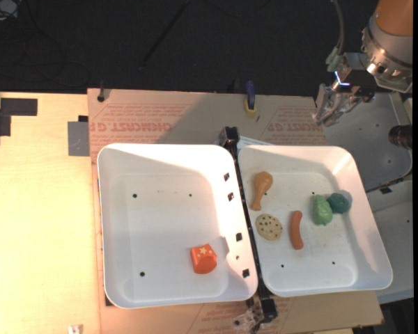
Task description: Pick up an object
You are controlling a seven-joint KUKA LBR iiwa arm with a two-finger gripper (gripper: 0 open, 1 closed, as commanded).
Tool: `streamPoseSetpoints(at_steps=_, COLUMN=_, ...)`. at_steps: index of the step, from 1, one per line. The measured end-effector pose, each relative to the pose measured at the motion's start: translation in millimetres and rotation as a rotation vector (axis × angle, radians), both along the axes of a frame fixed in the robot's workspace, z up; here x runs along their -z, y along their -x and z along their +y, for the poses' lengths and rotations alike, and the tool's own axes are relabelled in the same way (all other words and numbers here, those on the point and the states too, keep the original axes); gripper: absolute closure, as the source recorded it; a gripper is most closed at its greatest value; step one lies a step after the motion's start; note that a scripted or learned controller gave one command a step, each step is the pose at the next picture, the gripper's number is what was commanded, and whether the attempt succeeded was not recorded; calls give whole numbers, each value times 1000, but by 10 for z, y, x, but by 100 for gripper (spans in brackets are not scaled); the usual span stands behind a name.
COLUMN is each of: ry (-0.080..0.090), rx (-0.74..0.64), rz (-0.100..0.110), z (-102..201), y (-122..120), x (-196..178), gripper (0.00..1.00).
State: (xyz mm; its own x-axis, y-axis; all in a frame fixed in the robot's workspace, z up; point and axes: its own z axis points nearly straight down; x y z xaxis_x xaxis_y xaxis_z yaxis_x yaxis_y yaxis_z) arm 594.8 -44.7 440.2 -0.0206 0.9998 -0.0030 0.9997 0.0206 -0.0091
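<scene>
**Reaching for a pick from above the right bin**

Hanging high at the upper right, past the far rim of the right bin [366,186], the gripper [329,110] has nothing between its fingers, and whether it is parted or closed I cannot tell from this slant.

To do this step well, I judge the arm should settle on one target, come over it squarely, and descend straight down with room on both sides. The sausage [296,229] looks a fair choice: it lies alone on the bin floor, apart from the cookie [269,227] to its left. The green lump [322,209] and the teal lump [340,202] touch each other, so a grasp there risks nudging the neighbour. The drumstick [260,189] lies near the divider between the bins, which may crowd the approach.

All these lie well below and to the left of the gripper. The orange block [203,259] sits farther still, in the left bin [125,179], near its front right corner.
</scene>
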Motion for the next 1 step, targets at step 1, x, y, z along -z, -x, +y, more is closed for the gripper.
streamPoseSetpoints(at_steps=1, ry=-4, rx=15, rz=-7, z=632, y=-506, x=20, gripper=100)
